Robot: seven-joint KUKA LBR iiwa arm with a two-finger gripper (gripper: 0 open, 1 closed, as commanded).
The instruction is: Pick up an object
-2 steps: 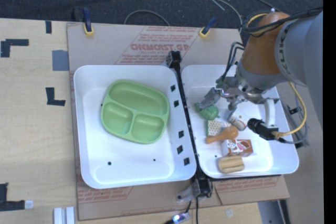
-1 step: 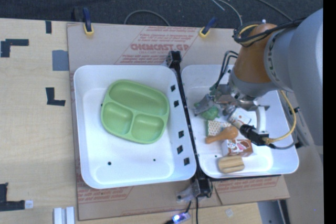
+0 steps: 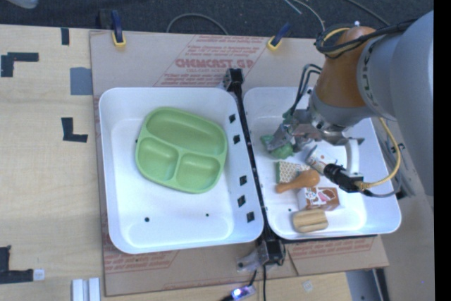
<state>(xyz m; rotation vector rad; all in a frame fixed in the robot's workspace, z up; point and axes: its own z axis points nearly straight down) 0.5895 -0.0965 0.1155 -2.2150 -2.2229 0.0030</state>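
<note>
camera view, from above the bench at a slant: reaching in from the right over the right-hand white bin (image 3: 380, 222), the grey arm (image 3: 405, 67) with its orange band (image 3: 342, 77) above the wrist. hanging low over the upper left part of that bin, the gripper (image 3: 292, 139), pointing toward the divider between the two bins. sitting right at the fingertips, a small green object (image 3: 277, 146), touching or just under them; impossible to tell whether the claw is open, closed or gripping it, the fingers being hidden by the wrist body and cables.

lying just below the green object, a small patterned wedge (image 3: 289, 170). resting beside it and lower right, an orange carrot-like piece (image 3: 299, 182), slanting up to the right. sitting below that, a small red and white packet (image 3: 323, 198), and nearest the bin's front edge a tan bread-roll shape (image 3: 310, 221), lying on its side. trailing from the wrist across the bin's right side, a yellow cable (image 3: 384, 176).

lying flat in the left-hand white bin (image 3: 120, 222), a green divided plate (image 3: 182, 149) with three compartments, turned slightly askew, well apart from the gripper. underlying both bins, a brown cardboard sheet (image 3: 204, 60) with red lettering, pinned at its far edge by two clamps (image 3: 116, 32).
</note>
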